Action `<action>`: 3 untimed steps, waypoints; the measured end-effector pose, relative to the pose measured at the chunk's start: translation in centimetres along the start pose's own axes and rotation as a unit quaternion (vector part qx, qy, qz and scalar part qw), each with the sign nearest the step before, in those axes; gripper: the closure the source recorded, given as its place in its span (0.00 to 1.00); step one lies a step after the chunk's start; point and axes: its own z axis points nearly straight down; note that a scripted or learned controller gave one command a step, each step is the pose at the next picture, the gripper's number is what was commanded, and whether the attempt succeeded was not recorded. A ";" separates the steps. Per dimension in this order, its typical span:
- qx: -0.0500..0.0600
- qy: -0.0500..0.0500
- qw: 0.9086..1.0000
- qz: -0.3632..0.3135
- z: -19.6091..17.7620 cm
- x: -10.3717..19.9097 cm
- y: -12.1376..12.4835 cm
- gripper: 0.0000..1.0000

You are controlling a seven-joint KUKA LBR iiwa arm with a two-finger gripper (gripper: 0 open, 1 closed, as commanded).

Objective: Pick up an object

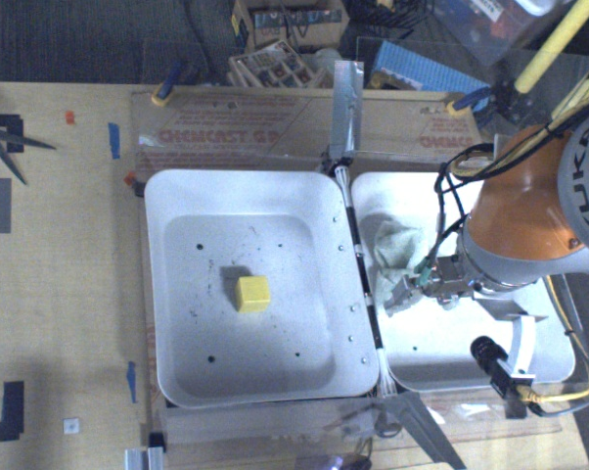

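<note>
One yellow block lay near middle of left bin, alone there, well apart from arm. One crumpled pale cloth sat in right bin, against its left wall near divider. One gripper hung low over right bin, just below cloth, at cloth's lower edge; contact unclear. Claw state could not be told, too blurred and dark. One grey arm with orange band reached in from right. Two white bins side by side on bench.
</note>
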 end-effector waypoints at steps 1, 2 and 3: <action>-0.001 0.000 1.000 0.002 -1.0 -0.1 0.1 1.00; -0.001 -0.001 0.984 0.175 -5.8 -5.7 8.6 1.00; 0.000 -0.001 0.913 0.409 -9.2 2.1 7.6 1.00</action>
